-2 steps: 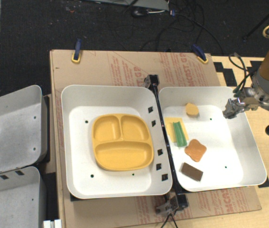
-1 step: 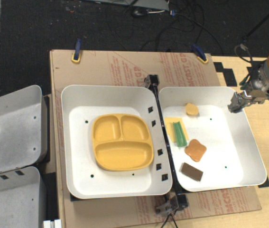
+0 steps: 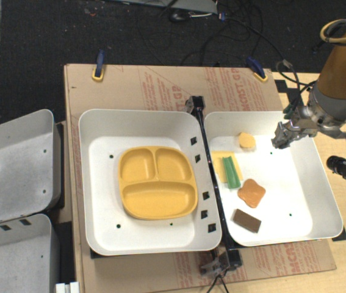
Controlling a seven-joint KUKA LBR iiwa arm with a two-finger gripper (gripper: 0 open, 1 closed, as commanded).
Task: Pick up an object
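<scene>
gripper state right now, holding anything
Gripper: cannot be told; it hangs over the right bin, right of the yellow piece, with nothing seen between it.

my arm (image 3: pixel 342 72): cut off by the right edge
my gripper (image 3: pixel 281 138): fingertips too small and dark to read

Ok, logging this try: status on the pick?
Gripper over right bin, nothing seen held. Nearest piece: yellow piece, untouched. Nothing between them.
</scene>
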